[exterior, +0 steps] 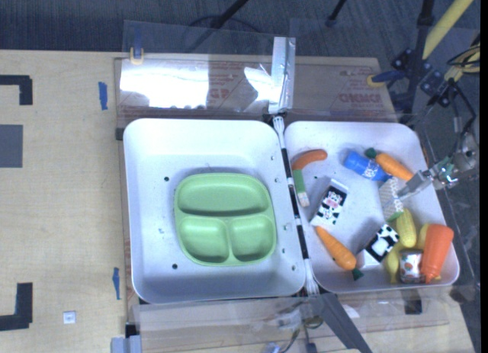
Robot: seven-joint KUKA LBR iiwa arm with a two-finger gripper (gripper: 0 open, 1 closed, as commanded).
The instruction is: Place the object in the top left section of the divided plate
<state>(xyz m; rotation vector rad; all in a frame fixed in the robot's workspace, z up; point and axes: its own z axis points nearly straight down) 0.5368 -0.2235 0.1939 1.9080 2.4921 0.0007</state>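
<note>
The hand (415, 182) hangs over the toy-filled right bin (427, 277), grip state impossible to tell, with the divided plate (225, 218) well off to its side awaiting an object.

green divided plate (224, 218) uncovered with open bin floor around it, toys (381, 206) crowding right bin (436, 191)

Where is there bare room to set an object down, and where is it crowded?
Bare floor rings the green divided plate in the left bin, widest along its top wall, and all three plate sections lie open. The right bin is crowded, especially the lower right corner around the orange bottle; the gripper hovers there.
</note>
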